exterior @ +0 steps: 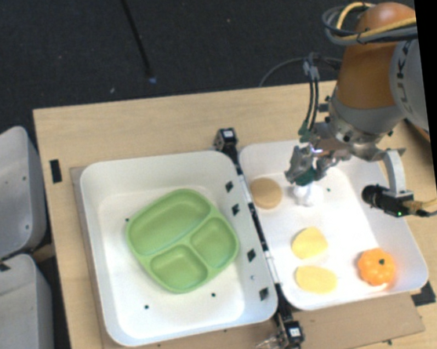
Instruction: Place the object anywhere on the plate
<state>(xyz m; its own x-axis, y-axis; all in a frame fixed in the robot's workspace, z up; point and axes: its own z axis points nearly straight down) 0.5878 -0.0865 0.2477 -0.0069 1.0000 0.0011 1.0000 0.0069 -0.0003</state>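
A green three-compartment plate (182, 239) lies in the left bin (117, 316) with nothing on it. My gripper (307, 173) hangs over the upper middle of the right bin (359, 287), pointing down. Directly under it sits a small white object (308, 194); I cannot tell whether the gripper touches it. A round tan piece (267, 193) lies just left of the gripper, close to the divider between the bins.
Two yellow pieces (309, 242) (316, 279) and an orange pumpkin-shaped item (376, 266) lie in the front half of the right bin. A black fitting (383, 198) on the arm juts out over that bin's right side. Clips line the divider (250, 229).
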